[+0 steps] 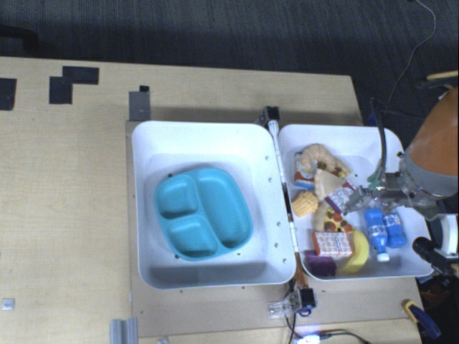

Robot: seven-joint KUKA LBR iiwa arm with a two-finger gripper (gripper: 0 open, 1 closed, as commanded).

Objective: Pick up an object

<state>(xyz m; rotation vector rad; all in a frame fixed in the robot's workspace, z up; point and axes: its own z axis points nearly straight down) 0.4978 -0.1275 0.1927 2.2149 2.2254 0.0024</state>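
I hung over the right bin (pixel 401 267), my gripper (pixel 356 198) low above the heap of toy food there; whether my jaws stood apart or together I could not tell, for the metal at my wrist blurred into the clutter beneath.

Nearest the camera, along that bin's front wall, lay a purple piece (pixel 322 265) and a yellow banana (pixel 358 253), with a small red-and-white box (pixel 331 244) resting just behind them. To the side of these, under my wrist, lay two blue bottles (pixel 383 229) side by side with white caps pointing forward. Nothing sat between my jaws that I could make out.

Further back I found a yellow corn-like piece (pixel 305 203) near the dividing wall, a pale wedge (pixel 329 185) beside it, and beyond that a tan, bread-coloured lump (pixel 315 158) toward the far wall.

In the left bin (pixel 143 213), well apart from me, sat a teal divided plate (pixel 204 212).
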